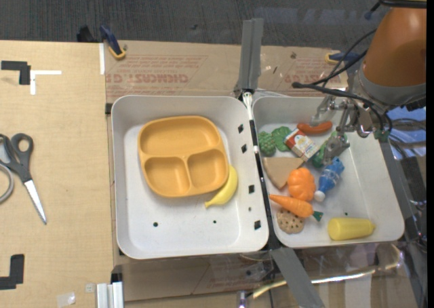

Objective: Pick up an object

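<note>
My gripper hangs over the upper middle of the right bin, below the grey wrist and orange band. Its tip sits just above a blue bottle and right of a small red and white carton. Nothing is visibly held. Around it lie a red sausage, a green broccoli piece, a tan bread slice, an orange, a carrot, a cookie and a yellow cylinder.
The left bin holds an orange divided plate with a banana against its lower right corner. Scissors lie on the bench at the far left. Cables hang around the wrist at the upper right.
</note>
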`<state>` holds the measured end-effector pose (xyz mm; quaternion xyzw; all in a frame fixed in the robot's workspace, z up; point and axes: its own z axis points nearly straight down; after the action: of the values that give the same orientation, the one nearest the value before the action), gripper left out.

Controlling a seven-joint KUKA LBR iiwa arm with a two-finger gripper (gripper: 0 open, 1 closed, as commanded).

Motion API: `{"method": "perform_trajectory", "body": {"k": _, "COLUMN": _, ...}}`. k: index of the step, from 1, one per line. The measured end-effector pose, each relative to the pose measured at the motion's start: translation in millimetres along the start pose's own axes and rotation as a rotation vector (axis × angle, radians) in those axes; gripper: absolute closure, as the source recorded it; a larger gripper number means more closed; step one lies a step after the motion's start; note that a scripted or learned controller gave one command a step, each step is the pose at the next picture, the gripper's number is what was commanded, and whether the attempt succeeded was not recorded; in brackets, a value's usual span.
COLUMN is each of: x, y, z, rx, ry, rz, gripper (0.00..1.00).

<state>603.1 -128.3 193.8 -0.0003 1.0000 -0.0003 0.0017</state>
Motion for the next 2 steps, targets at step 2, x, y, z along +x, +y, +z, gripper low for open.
{"method": "perform_trajectory", "body": {"k": 2, "x": -10, "y": 35, "z": 100, "rx": 0.0, "ry": -0.001, "rz": 0.305, "gripper": 0.0}}
